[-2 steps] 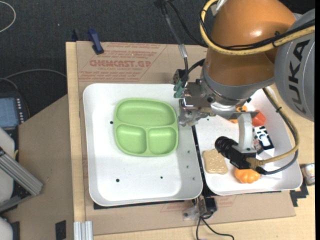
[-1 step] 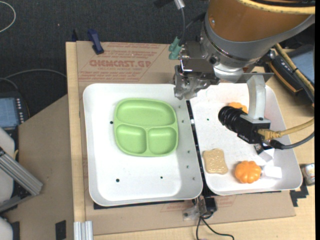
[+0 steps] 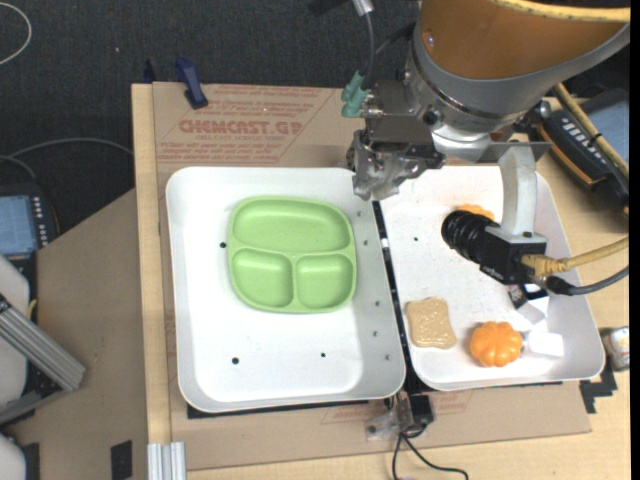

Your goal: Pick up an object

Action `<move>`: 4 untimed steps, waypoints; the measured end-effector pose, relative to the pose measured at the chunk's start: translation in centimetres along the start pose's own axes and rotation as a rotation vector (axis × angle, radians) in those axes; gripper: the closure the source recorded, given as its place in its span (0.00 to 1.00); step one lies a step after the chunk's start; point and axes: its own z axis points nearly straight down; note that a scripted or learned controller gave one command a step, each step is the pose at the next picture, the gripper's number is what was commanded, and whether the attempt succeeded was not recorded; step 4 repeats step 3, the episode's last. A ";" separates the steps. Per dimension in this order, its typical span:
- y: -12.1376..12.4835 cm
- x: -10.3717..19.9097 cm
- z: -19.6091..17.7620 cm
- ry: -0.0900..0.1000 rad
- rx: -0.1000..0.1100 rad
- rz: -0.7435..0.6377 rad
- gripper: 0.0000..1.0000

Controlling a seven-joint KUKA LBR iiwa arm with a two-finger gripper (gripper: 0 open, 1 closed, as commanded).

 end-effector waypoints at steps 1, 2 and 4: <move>-0.3 7.2 11.7 -0.005 0.017 -0.005 1.00; 0.8 6.1 -5.6 0.009 -0.017 0.001 1.00; -0.3 6.8 14.2 -0.009 0.021 0.003 1.00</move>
